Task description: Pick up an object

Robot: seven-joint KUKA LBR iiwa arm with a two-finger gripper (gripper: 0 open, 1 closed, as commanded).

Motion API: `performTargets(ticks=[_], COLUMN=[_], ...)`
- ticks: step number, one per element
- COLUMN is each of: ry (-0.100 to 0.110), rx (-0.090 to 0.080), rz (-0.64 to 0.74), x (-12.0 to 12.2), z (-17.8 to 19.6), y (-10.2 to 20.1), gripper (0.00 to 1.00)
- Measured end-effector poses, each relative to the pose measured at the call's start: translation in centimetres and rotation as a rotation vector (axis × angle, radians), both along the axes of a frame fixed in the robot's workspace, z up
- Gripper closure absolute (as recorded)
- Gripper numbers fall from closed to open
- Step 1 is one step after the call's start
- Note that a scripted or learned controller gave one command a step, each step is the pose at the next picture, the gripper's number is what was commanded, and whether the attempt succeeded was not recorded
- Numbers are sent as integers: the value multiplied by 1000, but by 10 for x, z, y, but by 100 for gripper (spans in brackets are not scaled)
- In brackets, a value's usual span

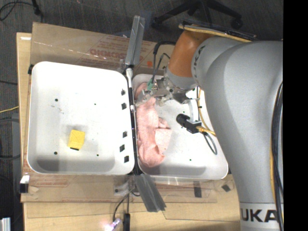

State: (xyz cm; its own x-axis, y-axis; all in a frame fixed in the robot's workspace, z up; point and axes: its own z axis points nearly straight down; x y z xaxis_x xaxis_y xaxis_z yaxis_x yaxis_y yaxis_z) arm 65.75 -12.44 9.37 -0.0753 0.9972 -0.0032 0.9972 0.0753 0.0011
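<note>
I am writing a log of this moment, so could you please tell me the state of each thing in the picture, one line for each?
pink cloth: crumpled, lying along the left wall of the right bin.
yellow block: lying alone on the floor of the left bin, untouched.
gripper: low at the upper end of the pink cloth.
left bin: flat on the bench.
right bin: flat on the bench, arm reaching over it.

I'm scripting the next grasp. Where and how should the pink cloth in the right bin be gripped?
Pinch a raised fold near the middle of the pink cloth, coming straight down. It lies crumpled along the right bin's left wall, so a side approach looks blocked.
</note>
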Motion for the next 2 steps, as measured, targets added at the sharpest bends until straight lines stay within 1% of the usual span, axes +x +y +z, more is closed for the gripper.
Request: performTargets(ticks=[1, 2], ry=[1, 3], rx=[1, 3], rz=[6, -305], x=[1, -1], z=[10, 94], y=[2, 14], gripper=[100, 100])
